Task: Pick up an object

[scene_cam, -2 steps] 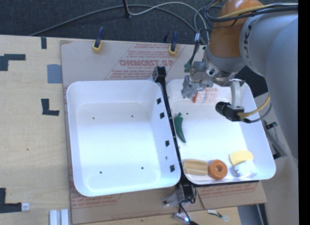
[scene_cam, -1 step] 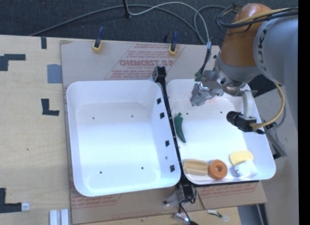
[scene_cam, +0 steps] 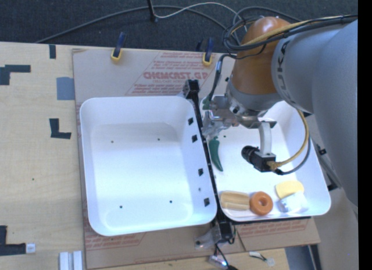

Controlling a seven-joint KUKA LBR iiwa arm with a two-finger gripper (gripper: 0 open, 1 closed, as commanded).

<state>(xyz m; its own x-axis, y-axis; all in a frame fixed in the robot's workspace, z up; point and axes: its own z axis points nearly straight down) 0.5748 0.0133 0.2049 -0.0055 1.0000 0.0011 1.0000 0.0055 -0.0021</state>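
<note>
My gripper (scene_cam: 213,129) is low in the right bin (scene_cam: 302,170), close to its left wall, hanging from the grey arm with the orange band. A green, pepper-like object (scene_cam: 216,155) lies just below the gripper along that wall, its top end at the fingertips. Whether the fingers grasp it is not visible. Along the bin's front edge lie a tan bread roll (scene_cam: 234,201), an orange ring-shaped donut (scene_cam: 261,203), a yellow block (scene_cam: 289,189) and a small white object (scene_cam: 293,204).
The left bin (scene_cam: 139,170) sits beside the right one, their walls joined by black clips (scene_cam: 200,171). A black cylinder on a yellow hose (scene_cam: 258,158) hangs from the wrist over the right bin. Yellow and blue clamps (scene_cam: 118,49) hold the cardboard at the back.
</note>
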